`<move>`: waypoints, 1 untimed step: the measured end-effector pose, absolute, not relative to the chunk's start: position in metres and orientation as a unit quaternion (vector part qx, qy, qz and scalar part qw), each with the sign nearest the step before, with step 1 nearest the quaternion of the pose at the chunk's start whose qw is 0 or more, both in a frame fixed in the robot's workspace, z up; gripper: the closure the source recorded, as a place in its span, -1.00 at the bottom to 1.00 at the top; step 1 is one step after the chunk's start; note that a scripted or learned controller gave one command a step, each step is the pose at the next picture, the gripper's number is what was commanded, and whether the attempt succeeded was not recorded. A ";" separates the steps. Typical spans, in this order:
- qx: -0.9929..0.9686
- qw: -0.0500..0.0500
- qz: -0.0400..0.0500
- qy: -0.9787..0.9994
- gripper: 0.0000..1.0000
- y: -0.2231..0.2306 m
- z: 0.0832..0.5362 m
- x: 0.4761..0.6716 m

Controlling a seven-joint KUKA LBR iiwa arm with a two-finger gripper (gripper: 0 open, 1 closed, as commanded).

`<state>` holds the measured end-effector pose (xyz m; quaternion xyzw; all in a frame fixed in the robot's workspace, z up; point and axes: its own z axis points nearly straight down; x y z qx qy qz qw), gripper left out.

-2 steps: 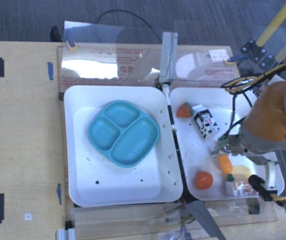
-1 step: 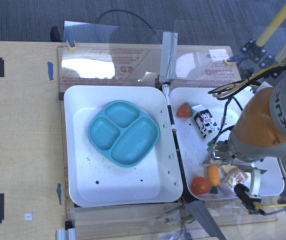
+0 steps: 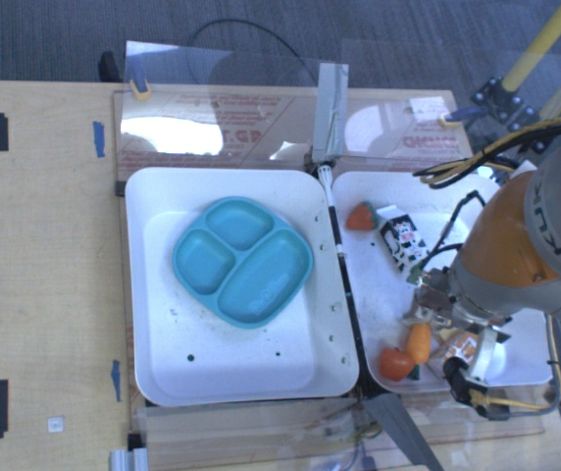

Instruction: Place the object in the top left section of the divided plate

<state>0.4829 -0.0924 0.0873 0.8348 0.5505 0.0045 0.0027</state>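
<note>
A blue divided plate (image 3: 243,260) lies in the left bin (image 3: 163,361), with two small sections toward the top and left and one long section at the lower right. In the right bin (image 3: 369,263) my gripper (image 3: 426,334) reaches down over a small orange object (image 3: 419,342). A red-orange tomato-like object (image 3: 395,363) lies just below and left of it. An orange strawberry-like object (image 3: 361,218) and a black-and-white packet (image 3: 403,240) lie near the bin's top. The arm's orange band (image 3: 501,243) hangs above the right bin.
The arm's wrist and cables (image 3: 486,165) cover much of the right bin's right half. A metal divider post (image 3: 330,116) stands between the bins at the back. The wooden bench (image 3: 35,263) stretches to the left.
</note>
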 end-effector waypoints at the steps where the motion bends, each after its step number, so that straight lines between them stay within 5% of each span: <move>1: 0.900 0.002 0.004 0.435 1.00 -0.095 0.087 0.482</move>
